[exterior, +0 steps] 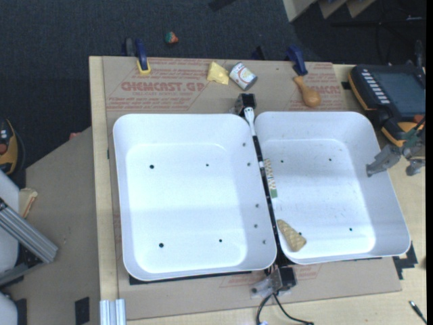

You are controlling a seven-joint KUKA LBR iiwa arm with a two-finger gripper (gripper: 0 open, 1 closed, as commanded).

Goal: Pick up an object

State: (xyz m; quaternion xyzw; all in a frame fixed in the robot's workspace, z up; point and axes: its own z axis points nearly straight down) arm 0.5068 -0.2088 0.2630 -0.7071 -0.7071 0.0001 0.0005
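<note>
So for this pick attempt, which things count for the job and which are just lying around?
Job:
tan object in the right bin
gripper at that bin's right edge

Lying about, on the board behind the bins:
yellow piece
small white box
wooden piece

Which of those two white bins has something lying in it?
The right bin, the one nearer the gripper. A small tan object lies in its front left corner, by the divide between the bins. The left bin shows just white floor with dark dots.
</note>
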